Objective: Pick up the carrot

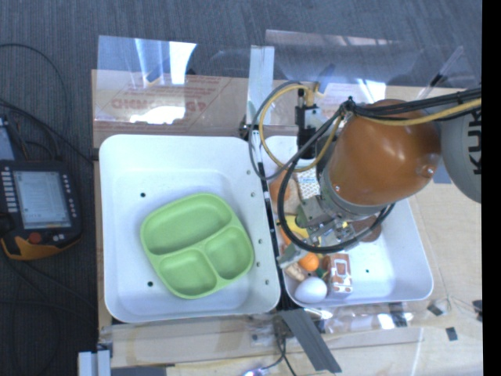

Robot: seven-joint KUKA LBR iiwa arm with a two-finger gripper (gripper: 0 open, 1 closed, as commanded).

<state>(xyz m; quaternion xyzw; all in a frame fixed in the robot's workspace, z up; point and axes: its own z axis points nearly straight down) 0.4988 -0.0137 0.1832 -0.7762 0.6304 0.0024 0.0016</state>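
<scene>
Pincer (pixel 319 237) over one carrot (pixel 311 262); one egg (pixel 311 290).

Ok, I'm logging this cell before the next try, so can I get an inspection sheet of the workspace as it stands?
Surface: two white bins side by side, left bin and right bin.
Job's things: an orange piece, possibly the carrot, lies in the right bin near its front; too small to be sure.
Clutter: green divided plate in the left bin; white egg and a small packet in the right bin.
Grippers: the gripper is low over the right bin, hidden under the orange wrist.
Cables: black and yellow hoses loop by the wrist.
Surroundings: a handheld control pendant on the dark floor at left.
</scene>
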